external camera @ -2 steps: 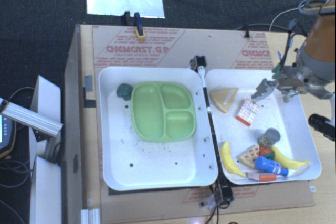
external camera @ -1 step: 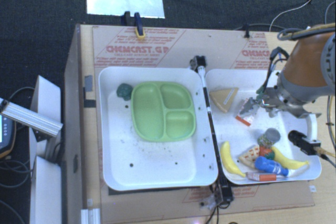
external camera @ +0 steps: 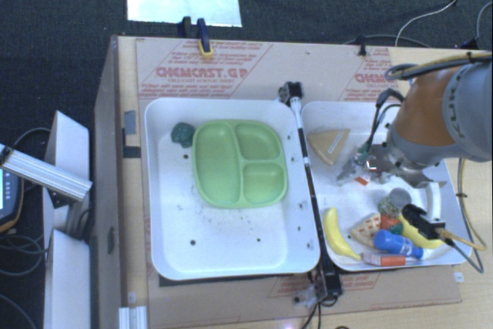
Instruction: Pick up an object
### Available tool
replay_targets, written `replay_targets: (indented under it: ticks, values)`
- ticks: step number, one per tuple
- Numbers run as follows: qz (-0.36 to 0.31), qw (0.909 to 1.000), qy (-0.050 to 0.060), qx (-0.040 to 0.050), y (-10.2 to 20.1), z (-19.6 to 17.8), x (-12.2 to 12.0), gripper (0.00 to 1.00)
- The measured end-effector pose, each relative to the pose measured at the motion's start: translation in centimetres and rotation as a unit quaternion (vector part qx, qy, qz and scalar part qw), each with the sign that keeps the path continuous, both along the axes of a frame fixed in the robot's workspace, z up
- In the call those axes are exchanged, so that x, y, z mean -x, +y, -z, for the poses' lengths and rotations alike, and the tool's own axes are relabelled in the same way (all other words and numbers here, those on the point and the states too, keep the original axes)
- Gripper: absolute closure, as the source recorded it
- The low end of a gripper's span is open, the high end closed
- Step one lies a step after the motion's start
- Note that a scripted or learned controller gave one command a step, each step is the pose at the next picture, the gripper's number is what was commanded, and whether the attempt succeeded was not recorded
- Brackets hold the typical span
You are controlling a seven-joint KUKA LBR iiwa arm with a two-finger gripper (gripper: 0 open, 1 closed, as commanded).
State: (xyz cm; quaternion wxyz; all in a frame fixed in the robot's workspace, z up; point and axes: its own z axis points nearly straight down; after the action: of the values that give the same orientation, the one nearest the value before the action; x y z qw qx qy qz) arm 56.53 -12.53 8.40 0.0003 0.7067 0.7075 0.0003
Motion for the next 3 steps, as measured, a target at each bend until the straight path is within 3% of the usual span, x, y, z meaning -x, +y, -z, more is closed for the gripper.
replay_targets:
  ticks: [1, 2, 3]
  values:
    - [0.0, 1.0, 0.0, 0.0003, -3.5, 0.0, 1.3, 0.0]
    - [0.0, 1.0, 0.0, -0.0002, -2.4, 0.0, 7.9, 0.0]
    - [-0.001, 1.0, -0.001, -0.0004, 2.5, -0.1, 1.2, 0.0]
